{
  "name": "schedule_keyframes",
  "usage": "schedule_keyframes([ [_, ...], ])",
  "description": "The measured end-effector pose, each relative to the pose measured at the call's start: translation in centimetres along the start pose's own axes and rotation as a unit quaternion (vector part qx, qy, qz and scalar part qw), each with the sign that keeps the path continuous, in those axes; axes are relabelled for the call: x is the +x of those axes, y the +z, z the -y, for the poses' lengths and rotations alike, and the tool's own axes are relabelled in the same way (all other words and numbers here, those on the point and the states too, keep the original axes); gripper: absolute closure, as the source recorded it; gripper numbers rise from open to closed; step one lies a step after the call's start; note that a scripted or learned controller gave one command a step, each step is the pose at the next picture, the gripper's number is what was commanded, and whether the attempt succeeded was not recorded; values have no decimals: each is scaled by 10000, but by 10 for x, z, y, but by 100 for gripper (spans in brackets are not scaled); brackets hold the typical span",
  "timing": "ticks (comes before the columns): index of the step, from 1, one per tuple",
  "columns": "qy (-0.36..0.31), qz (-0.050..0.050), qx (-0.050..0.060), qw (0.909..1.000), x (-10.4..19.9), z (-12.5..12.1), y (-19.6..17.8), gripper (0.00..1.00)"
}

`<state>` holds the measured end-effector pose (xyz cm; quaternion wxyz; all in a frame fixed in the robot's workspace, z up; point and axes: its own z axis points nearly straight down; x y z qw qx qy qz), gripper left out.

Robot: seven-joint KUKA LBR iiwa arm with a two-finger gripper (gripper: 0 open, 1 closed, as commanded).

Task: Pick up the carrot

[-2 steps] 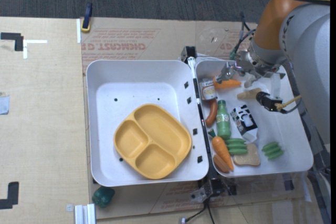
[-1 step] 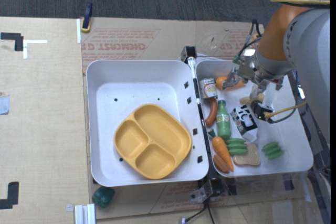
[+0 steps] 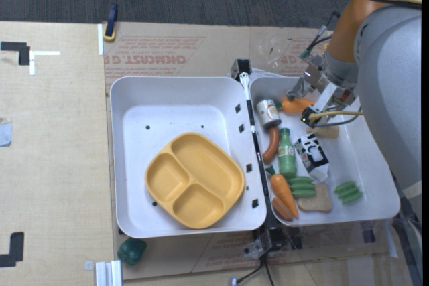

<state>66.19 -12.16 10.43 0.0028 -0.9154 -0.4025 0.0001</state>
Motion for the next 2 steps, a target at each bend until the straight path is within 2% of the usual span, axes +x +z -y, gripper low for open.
schedule_keyframes([
  [1,1691,-111,-99,9855,-44,16,-1,0],
  [2,2322,-71,-95,9726,-34,6,3,0],
])
